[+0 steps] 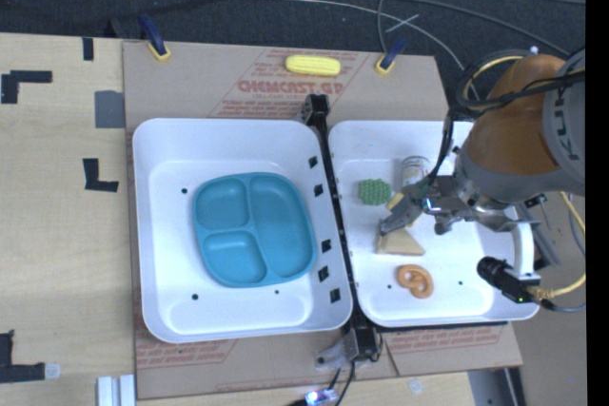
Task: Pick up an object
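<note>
In the right bin [447, 309] lie a tan wedge-shaped piece [401, 244], a green knobbly object [374, 192], a small clear glass [413, 171] and an orange pretzel-shaped ring [415, 280]. My gripper [402, 216] reaches in from the right and hangs just above the tan wedge's upper edge, right of the green object and below the glass. Its fingers [392, 224] point down-left and look slightly apart, with nothing seen between them.
The left bin [152, 204] holds a blue divided plate [253, 228]. A yellow object [312, 66] lies on the cardboard behind the bins. Clamps and cables run along the back edge. The arm's orange band [519, 124] overhangs the right bin's right side.
</note>
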Motion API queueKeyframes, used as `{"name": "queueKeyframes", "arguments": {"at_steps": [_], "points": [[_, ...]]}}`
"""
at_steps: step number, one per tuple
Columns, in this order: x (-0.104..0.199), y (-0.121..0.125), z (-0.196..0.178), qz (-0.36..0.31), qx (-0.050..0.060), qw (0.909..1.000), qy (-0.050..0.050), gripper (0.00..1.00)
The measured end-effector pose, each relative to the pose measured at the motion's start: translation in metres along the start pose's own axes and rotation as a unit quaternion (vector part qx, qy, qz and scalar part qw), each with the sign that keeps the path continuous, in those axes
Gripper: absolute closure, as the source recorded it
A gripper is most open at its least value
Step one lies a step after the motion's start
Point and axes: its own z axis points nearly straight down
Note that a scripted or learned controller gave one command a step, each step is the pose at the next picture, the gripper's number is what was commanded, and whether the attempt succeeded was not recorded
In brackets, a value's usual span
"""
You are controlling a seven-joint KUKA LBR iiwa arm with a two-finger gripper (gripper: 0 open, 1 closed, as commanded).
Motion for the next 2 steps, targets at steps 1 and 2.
{"name": "queueKeyframes", "arguments": {"at_steps": [1, 2], "points": [[0.0, 0.003, -0.007, -0.002, -0.007, 1.0, -0.001, 0.0], [-0.01, 0.001, 0.049, -0.001, -0.005, 1.0, -0.001, 0.0]]}}
